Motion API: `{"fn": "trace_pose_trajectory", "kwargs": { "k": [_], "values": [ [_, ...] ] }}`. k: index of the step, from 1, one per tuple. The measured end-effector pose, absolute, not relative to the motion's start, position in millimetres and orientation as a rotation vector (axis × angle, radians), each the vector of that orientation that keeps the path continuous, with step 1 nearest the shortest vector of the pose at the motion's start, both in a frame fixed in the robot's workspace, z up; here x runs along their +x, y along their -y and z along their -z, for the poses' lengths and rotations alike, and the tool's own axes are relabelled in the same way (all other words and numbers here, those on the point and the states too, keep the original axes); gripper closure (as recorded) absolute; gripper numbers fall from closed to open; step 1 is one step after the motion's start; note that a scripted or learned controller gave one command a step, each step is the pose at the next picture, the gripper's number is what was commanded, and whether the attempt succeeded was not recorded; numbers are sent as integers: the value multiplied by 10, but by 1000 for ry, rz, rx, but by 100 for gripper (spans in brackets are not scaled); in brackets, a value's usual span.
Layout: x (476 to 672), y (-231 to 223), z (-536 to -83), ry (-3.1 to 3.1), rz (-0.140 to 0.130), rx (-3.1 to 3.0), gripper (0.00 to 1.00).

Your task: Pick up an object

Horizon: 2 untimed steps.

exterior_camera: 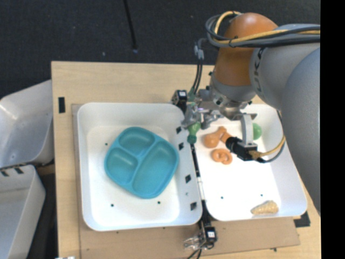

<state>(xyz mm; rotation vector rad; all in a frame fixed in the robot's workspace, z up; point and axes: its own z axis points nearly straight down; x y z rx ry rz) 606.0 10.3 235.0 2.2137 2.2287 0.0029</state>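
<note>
At the far left, off the counter (108, 82), stand pale grey box-like shapes against a dark floor. On the wooden counter the left bin (91, 209) holds a blue divided plate (142, 162), lying flat and turned at a slant, near the bin's middle.

Over the ridge where the two bins meet hangs the pincer (205, 117), a cluster of metal parts and green-tipped pieces under the orange band of the arm (242, 36). Whether its fingers stand apart or together cannot be told from this slant; nothing is seen between them.

The right bin (242, 198) carries the likely targets. Just right of and slightly below the pincer lies an orange toy piece (214, 137), its long axis running from lower left to upper right. Below it, touching or nearly so, sits a smaller orange ring-like piece (221, 156). A green object (256, 130) peeps out further right, partly hidden by a grey bracket and a black fitting with a yellow cable. Well apart, by the bin's near right corner, lies a pale tan cone-shaped thing (265, 208).

The coming move, as I judge it, turns on the short offset to the right and down from the pincer to the orange toy piece; closing across its narrow width would suit best. The bin wall beside the pincer leaves little room on the left.
</note>
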Motion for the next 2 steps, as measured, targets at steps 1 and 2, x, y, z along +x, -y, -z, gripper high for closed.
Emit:
{"fn": "trace_pose_trajectory", "kwargs": {
  "k": [1, 2],
  "values": [
    [6172, -628, -2378, -2229, -4, 2214, 100],
    [6166, -594, -2376, -2225, 0, 2218, 0]
  ]
}}
